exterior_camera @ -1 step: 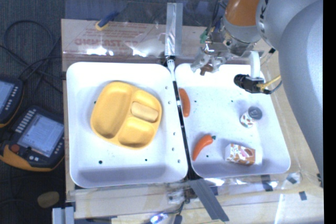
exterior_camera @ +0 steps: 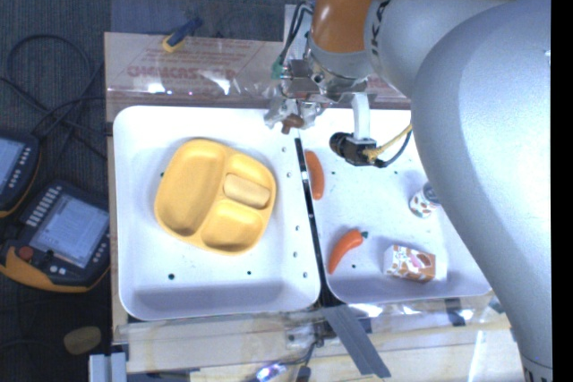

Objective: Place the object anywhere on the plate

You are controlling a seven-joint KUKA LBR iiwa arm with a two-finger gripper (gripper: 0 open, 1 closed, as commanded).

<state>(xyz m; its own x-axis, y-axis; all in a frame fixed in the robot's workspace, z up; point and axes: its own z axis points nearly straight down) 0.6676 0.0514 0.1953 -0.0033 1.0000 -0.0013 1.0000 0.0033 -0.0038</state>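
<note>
A tan bun (exterior_camera: 246, 190) lies in the yellow plate (exterior_camera: 192, 192) in the left bin (exterior_camera: 134, 219), while the tool (exterior_camera: 291, 116) hovers over the bins' far shared rim, its grip too cluttered to tell

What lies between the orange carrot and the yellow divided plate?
In the camera view, the two white bins' adjoining walls separate the carrot from the plate; otherwise bare bin floor.

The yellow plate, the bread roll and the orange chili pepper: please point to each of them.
yellow plate (exterior_camera: 183, 183): camera view, on its bare left compartment.
bread roll (exterior_camera: 246, 190): camera view, on its top middle.
orange chili pepper (exterior_camera: 344, 246): camera view, on its body.
</note>
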